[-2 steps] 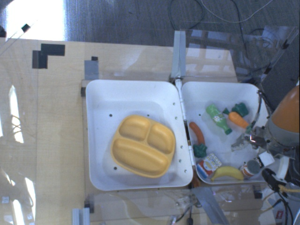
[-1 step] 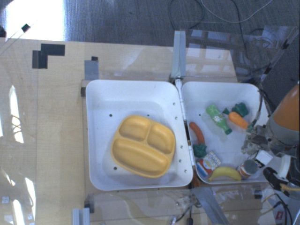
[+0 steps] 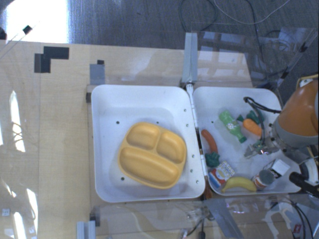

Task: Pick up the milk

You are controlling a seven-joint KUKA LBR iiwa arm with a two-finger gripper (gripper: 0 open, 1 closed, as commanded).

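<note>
Yellow banana [image 3: 239,184] lies at the near edge of the right bin [image 3: 234,94], with a dark-topped can [image 3: 264,178] just beside its right end. The milk [image 3: 225,169], which looks like a small white printed carton lying flat, sits just behind the banana, beside green broccoli [image 3: 213,159]. Further back, the gripper [image 3: 255,150] hangs over bare bin floor right of the milk. Its fingers are spread with nothing between them. Beyond are a red sausage [image 3: 209,140], a green bottle [image 3: 231,125] and a carrot [image 3: 251,127]. The left bin [image 3: 139,94] holds a yellow divided plate [image 3: 152,154].

Risks:
- The carton is low and flat, so the fingers may close above it or slide off.
- Banana and broccoli crowd it, so a fingertip could land on a neighbour, shove the milk away or grab the wrong item.
- The gripper is offset from the milk, so dropping straight down gets nothing.
</note>
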